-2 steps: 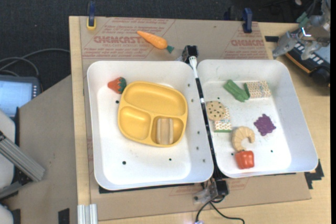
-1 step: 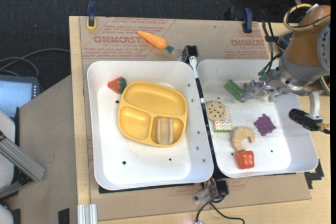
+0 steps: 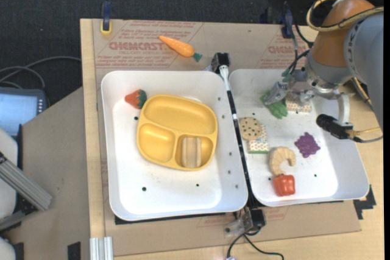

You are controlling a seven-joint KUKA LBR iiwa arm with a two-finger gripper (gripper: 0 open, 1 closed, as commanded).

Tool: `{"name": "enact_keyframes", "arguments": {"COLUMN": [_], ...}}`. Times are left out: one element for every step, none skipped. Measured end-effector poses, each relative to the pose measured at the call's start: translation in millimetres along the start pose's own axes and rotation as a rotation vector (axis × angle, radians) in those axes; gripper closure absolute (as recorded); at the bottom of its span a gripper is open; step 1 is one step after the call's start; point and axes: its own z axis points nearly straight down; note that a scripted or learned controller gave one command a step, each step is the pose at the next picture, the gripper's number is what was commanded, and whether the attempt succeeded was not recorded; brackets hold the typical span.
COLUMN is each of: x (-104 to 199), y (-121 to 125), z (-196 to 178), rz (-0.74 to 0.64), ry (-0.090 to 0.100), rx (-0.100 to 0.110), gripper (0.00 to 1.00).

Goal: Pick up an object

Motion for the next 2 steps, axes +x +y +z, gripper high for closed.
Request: {"name": "enact_keyframes", "arguments": {"x": [-0.9, -0.7], "y": [3.2, 2.5], "z": [-16.1, -14.6], "rz": [0.002, 0.002], "ry": [0.001, 0.002], "rx": [-0.015, -0.012], "gripper": [1.00, 0.00]}}
